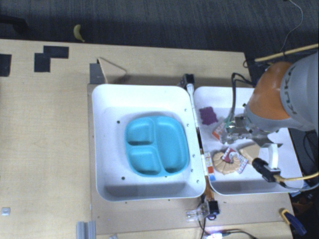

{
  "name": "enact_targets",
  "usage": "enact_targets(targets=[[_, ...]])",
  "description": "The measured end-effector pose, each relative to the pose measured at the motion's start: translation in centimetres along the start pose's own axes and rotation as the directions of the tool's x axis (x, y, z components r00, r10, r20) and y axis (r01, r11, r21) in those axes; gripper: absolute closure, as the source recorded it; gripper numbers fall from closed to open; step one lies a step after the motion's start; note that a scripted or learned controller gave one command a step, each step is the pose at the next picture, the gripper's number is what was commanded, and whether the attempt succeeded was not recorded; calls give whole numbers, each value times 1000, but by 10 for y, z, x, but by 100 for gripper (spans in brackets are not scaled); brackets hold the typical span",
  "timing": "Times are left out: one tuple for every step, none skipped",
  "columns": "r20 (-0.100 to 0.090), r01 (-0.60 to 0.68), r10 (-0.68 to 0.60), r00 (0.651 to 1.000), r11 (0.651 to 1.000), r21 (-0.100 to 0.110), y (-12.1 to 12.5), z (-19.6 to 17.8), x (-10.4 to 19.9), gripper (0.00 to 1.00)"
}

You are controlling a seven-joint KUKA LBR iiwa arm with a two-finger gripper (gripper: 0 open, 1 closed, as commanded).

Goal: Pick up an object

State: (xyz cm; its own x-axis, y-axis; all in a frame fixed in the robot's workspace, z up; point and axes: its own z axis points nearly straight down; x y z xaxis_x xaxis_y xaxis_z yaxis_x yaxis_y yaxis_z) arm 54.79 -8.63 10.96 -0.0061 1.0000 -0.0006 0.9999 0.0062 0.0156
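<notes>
Camera view: much of the right shallow white bin is hidden by the grey arm with its orange band. Open room is left in the left white bin around a blue three-compartment plastic tray. The two-finger gripper is seen low among clutter — its opening cannot be told — just above a tan round packet, near a purple block.

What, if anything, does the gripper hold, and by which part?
It cannot be told: the gripper is low in the right bin among small items, with its tip hidden.
</notes>
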Motion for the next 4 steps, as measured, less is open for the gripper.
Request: enact_targets(targets=[[0,0,0,1000,1000,0,0,0,0,0],[-1,2,-2,1000,1000,-2,1,-11,1,100],[-1,2,-2,1000,1000,-2,1,-10,1,0],[-3,5,-5,1000,1000,-5,3,-21,2,100]])
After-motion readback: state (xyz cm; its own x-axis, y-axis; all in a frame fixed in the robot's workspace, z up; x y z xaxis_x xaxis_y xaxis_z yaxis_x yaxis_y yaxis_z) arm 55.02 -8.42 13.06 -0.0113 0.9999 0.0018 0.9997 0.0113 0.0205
